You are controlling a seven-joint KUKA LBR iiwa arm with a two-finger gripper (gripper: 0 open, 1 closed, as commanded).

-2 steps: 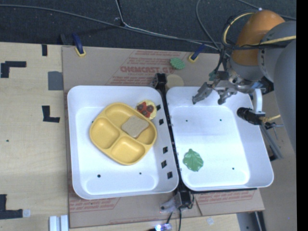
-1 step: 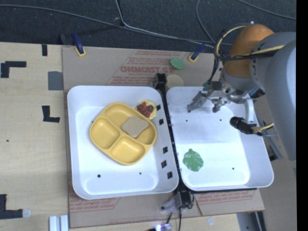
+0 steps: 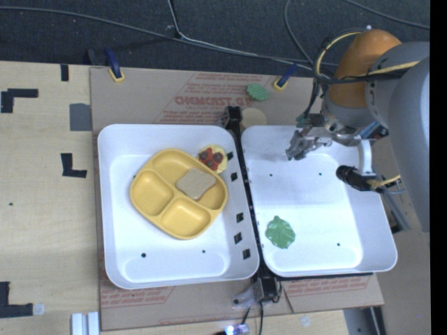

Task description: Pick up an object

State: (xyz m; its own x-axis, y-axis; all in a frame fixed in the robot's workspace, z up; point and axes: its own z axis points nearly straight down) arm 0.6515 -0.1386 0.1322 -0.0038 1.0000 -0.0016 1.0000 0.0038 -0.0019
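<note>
Toast [image 3: 195, 183] in yellow tray [image 3: 155, 199]

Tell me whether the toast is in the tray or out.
In: the toast lies in a compartment of the yellow tray, inside the left bin.

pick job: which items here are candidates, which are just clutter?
Candidates, in the bins:
green leaf
yellow tray
bread slice
small red-and-yellow item

Clutter, outside the bins:
green piece on the cardboard
clamps
cables
</note>
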